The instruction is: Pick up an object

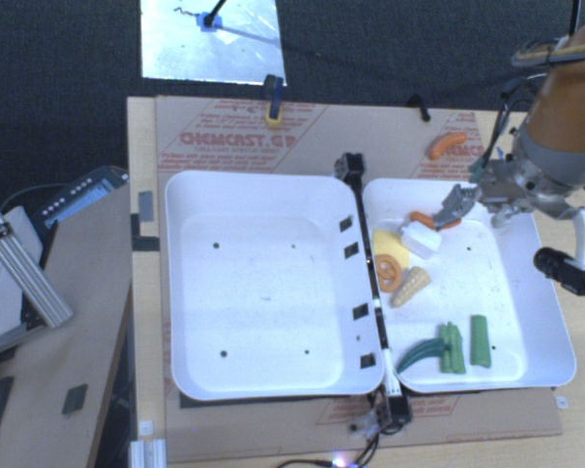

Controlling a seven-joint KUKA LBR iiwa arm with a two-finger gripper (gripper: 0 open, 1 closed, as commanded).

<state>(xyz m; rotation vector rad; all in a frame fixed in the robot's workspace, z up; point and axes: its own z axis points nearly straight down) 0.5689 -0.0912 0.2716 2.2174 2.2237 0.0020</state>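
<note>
Item: white block point(421, 239), small, pale, boxy, lay in the right bin point(526, 359) toward ten o'clock, touching a yellow piece point(390, 249) at its eight o'clock. My gripper point(455, 203) hovered at its one o'clock; opening and contents: cannot tell. Risk, judged: the crowding orange carrot point(435, 219) could be nudged or pinched instead.
</note>
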